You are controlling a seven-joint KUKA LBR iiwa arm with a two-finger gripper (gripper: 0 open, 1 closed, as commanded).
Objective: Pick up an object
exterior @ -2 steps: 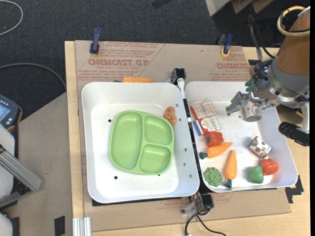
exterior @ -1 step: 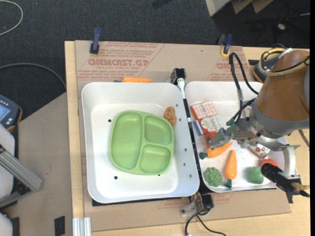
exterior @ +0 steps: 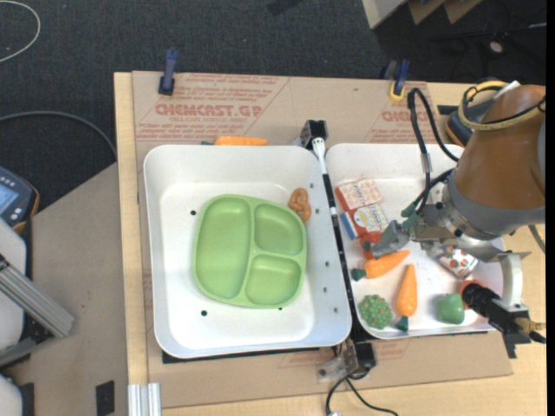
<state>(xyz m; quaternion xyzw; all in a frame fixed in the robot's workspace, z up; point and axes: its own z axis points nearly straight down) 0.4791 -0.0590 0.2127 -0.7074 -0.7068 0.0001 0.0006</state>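
Note:
The right bin (exterior: 368, 157) holds several toy foods. A red and white carton (exterior: 361, 198) lies near its middle. One orange carrot (exterior: 387, 264) lies slanted below it, and a second carrot (exterior: 406, 290) stands more upright beside it. A broccoli piece (exterior: 375, 308) and a green pepper (exterior: 450, 308) sit at the front. My gripper (exterior: 396, 233) hangs low over the bin, just above the first carrot. A small dark red piece (exterior: 378, 248) lies at its tip, touching or just under it; I cannot tell which.
The left bin (exterior: 165, 232) carries a green divided plate (exterior: 250, 251) and a small brown item (exterior: 299, 203) by its right wall. An orange strip (exterior: 241, 141) lies behind that bin. A small white and red item (exterior: 457, 261) lies under the arm's wrist (exterior: 499, 180).

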